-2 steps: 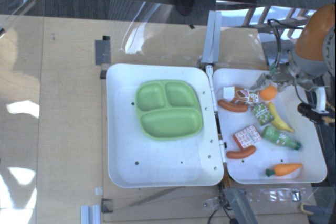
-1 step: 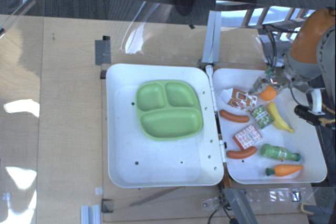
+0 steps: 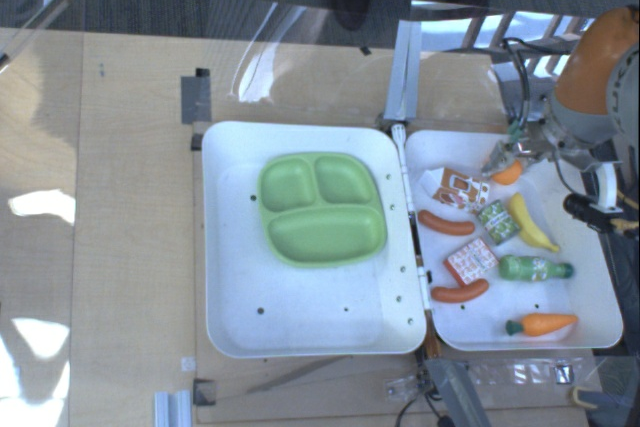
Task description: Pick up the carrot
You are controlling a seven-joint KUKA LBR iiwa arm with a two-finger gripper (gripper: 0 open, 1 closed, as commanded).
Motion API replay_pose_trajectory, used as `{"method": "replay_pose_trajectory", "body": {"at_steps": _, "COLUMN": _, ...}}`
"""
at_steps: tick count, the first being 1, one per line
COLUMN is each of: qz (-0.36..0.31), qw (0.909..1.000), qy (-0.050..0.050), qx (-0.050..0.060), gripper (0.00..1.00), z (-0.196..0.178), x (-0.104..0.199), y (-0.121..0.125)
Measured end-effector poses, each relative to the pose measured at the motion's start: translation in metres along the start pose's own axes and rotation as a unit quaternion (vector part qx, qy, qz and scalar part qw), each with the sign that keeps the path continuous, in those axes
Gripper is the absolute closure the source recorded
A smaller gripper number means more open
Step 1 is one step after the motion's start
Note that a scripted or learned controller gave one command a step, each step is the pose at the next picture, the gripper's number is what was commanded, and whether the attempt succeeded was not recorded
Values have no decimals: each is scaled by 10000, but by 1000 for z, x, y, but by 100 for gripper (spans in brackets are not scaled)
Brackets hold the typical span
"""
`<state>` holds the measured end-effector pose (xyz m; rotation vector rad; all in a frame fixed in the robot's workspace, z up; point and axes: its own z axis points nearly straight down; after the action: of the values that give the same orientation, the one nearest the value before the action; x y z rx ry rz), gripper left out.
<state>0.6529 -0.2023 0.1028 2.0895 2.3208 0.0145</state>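
Orange against white plastic is what we look for first, and we find the carrot (image 3: 543, 323) lying on its side near the front edge of the right bin (image 3: 590, 340), its green top pointing toward the divide between the bins. Nothing is touching it, so we judge the task as not yet done: the pick itself is wholly ahead of us.

The gripper (image 3: 512, 153) sits at the back of the same bin, well apart from the carrot, just above a small orange piece (image 3: 508, 174) that we cannot identify with confidence. Whether the tool is spread or closed we cannot tell from this angle. What remains, as we read it, is to bring the arm forward across the bin, come down over the carrot, close on it and lift.

Counting the right bin, we find one carrot, two sausages (image 3: 446, 224), one banana (image 3: 531, 224), one green bottle (image 3: 534, 268), one small green packet (image 3: 496, 219), two red-and-white cartons (image 3: 471, 261) and the one unidentified orange piece. The sausages share the carrot's long shape and warm colour, which we think could mislead a grasp.

In the left bin (image 3: 230, 315) we count a single green divided plate (image 3: 322, 209) with three compartments, nothing on it.
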Motion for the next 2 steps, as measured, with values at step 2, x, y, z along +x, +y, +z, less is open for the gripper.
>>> {"method": "replay_pose_trajectory", "body": {"at_steps": 2, "qz": -734, "qw": 9973, "qy": 33, "qx": 46, "gripper": 100, "z": -115, "x": 118, "y": 21}}
